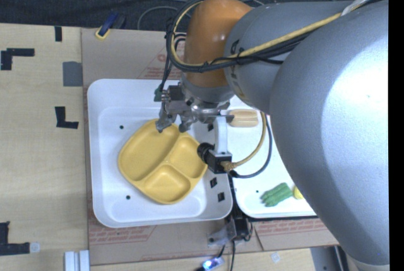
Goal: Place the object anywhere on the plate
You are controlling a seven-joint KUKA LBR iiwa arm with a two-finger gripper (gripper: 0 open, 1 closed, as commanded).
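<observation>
Hovering over the yellow plate (161,162), the end effector (175,119) has an unreadable grip; no legible writing.

The yellow plastic plate (161,162) with three compartments lies flat in the left bin; the green object (276,194) lies in the right bin.

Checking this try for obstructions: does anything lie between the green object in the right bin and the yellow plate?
The green object lies in the right bin; the yellow plate sits in the left bin. Between them stand the bins' adjoining rims and the arm's wrist hardware.
</observation>
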